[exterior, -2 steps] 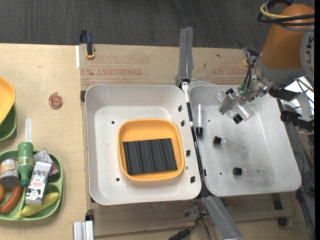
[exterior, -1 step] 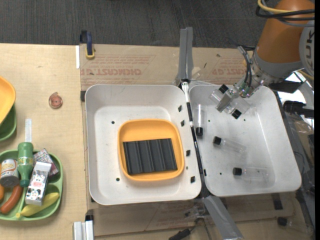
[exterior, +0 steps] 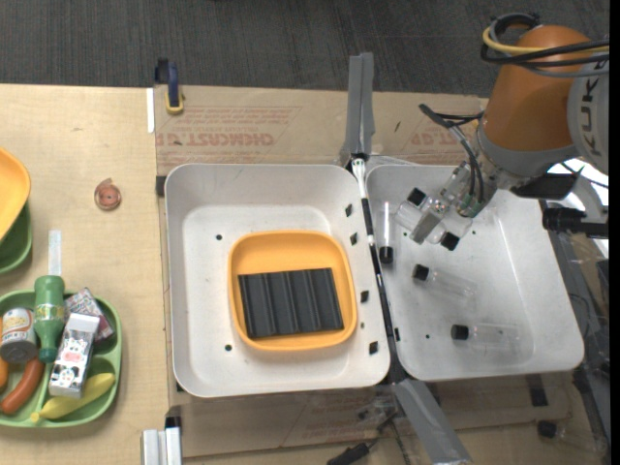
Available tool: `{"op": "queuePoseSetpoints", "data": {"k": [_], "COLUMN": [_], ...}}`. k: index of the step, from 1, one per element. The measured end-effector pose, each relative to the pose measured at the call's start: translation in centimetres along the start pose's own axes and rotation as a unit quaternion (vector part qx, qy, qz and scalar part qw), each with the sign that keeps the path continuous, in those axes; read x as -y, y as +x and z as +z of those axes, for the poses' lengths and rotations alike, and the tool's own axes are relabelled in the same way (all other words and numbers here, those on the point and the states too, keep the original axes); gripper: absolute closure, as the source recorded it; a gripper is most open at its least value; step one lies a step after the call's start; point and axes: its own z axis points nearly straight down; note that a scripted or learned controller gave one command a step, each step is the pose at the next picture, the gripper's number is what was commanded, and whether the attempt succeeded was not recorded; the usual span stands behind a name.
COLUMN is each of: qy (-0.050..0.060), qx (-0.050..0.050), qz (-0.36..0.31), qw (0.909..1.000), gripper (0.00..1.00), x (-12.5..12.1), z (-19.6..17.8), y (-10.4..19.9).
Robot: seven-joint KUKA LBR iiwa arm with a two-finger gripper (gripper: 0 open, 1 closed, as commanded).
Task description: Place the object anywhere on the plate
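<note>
An orange square plate (exterior: 291,250) lies in the middle of the left bin (exterior: 194,260). A dark grey ridged slab (exterior: 291,301) rests flat on the plate and covers most of its floor. My gripper (exterior: 433,221) hangs over the upper left part of the right bin (exterior: 542,298), well to the right of the plate and apart from the slab. Its two black-tipped fingers (exterior: 417,199) stand spread, with nothing between them.
Several small clear pieces with black caps (exterior: 461,332) lie on the right bin's floor below the gripper. A metal divider (exterior: 360,114) runs between the bins. Left of the bins, a green tray (exterior: 58,356) holds toy food, and an orange dish (exterior: 10,197) shows at the edge.
</note>
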Motion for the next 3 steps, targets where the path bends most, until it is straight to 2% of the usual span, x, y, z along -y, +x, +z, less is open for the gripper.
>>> {"op": "queuePoseSetpoints", "data": {"k": [1,2,3], "qy": [-0.001,-0.002,-0.002], "qx": [0.002,0.003,0.003], "qz": [-0.079,-0.156,-0.156], "qw": [0.9969,0.9877,0.9877], "gripper": [1.0,1.0,0.0], "x": [1.5,3.5,3.5], "z": [-0.3,-6.4,-6.4], "y": [-3.7,-8.7,-8.7]}}
